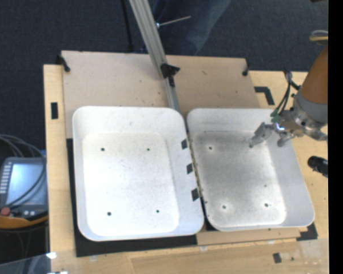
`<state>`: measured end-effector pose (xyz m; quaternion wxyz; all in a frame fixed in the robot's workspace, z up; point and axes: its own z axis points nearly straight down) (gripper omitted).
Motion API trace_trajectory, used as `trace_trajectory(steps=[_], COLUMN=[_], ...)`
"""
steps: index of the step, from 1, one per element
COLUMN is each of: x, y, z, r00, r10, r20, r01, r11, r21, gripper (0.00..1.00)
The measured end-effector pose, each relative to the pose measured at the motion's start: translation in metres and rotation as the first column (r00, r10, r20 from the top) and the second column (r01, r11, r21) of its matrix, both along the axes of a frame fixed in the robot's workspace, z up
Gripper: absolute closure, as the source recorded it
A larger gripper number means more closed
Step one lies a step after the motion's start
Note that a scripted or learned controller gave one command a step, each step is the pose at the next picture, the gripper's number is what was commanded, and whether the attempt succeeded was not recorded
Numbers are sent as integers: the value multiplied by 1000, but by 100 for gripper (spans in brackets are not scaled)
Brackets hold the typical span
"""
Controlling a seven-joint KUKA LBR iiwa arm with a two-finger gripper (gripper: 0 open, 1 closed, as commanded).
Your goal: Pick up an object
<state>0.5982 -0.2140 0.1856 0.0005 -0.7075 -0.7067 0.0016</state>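
- Nearest the camera runs the front edge of the wooden table (160, 261), which carries two shallow white bins side by side.
- On the left, the left bin (80, 170) has a speckled white floor with four small dark dots.
- Beside it, touching along the middle seam, the right bin (297, 210) has a greyer, scuffed floor.
- At the far right, the grey arm (314, 84) reaches in over the right bin's far right corner.
- Its gripper (270, 136) hangs over that corner with its two fingers spread apart, nothing between them.
- No object to pick up can be made out in either bin.
- A slanted metal bar (151, 36) stands behind the bins.
- A handheld controller (20, 187) lies left of the table.
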Motion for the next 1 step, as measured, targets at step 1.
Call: trace_trajectory(steps=[1], x=[-5], y=[0], z=[-62], r00=[1000], r10=[-1], r20=[-1], r01=[1], r11=[1000], r21=[0], gripper=[0])
